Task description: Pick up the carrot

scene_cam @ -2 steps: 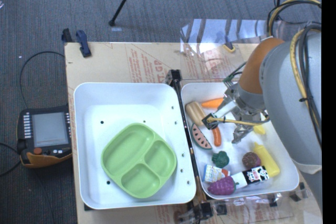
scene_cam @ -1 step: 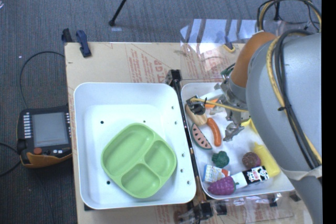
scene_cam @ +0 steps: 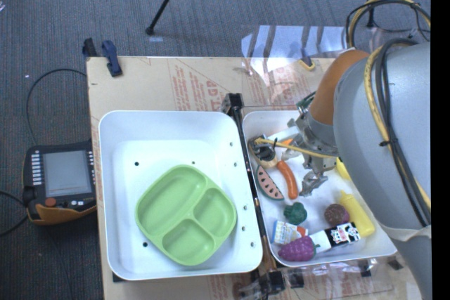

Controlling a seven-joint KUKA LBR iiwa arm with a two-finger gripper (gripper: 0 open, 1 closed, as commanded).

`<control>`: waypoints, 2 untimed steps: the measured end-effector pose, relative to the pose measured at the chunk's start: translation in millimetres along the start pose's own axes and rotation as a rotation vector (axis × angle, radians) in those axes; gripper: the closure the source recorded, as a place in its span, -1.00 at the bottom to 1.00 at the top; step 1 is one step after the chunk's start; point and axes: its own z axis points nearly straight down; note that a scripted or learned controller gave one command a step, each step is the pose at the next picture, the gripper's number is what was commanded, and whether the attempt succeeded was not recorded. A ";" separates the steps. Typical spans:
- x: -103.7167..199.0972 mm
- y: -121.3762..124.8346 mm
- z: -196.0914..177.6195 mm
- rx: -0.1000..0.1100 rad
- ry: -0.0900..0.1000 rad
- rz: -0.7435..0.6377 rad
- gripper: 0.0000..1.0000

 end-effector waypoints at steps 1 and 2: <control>19.3 2.9 -0.8 -0.001 0.003 -0.012 -1.00; 24.7 2.7 -1.4 -0.001 0.005 -0.009 -1.00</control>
